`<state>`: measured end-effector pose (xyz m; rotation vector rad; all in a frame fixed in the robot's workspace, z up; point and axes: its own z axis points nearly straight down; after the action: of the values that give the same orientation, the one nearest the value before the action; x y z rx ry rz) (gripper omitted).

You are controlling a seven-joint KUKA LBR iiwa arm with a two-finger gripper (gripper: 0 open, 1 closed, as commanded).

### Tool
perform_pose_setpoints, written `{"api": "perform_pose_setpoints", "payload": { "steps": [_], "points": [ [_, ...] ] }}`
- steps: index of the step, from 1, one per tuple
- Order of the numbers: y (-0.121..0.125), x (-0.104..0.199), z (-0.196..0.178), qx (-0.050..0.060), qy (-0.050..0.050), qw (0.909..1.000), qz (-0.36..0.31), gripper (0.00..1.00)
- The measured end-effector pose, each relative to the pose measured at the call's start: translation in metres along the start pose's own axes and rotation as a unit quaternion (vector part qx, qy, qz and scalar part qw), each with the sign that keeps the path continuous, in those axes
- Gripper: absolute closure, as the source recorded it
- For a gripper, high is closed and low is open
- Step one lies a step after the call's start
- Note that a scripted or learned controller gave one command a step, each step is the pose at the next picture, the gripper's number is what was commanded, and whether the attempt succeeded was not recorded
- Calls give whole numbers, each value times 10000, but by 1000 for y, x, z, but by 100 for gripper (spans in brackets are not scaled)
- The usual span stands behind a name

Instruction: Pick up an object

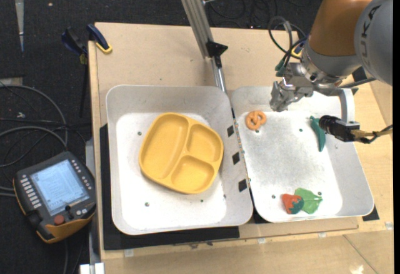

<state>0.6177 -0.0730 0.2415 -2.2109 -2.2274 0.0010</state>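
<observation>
- A red-and-green toy (302,202) lies well nearer the camera than the end effector (279,99).
- A glossy yellow divided plate (181,152) lies far to its left.
- A knobbly orange pretzel (255,119) lies just beside and below-left of it, untouched.
- A teal tool (319,132) lies to its right.

A glossy yellow plastic divided plate (181,152) lies in a matt white bin (125,141) on a plain wooden bench (150,54).

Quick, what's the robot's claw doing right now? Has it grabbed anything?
Gripper: cannot be told if open or closed; nothing seen in it. It hangs over the right bin, beside the pretzel.
</observation>
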Motion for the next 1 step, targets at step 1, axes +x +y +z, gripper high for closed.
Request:
{"api": "perform_pose_setpoints", "payload": {
  "steps": [1],
  "points": [
    [-16, 46, -7, -6, -1, 10000, -1, 100]
  ]
}}
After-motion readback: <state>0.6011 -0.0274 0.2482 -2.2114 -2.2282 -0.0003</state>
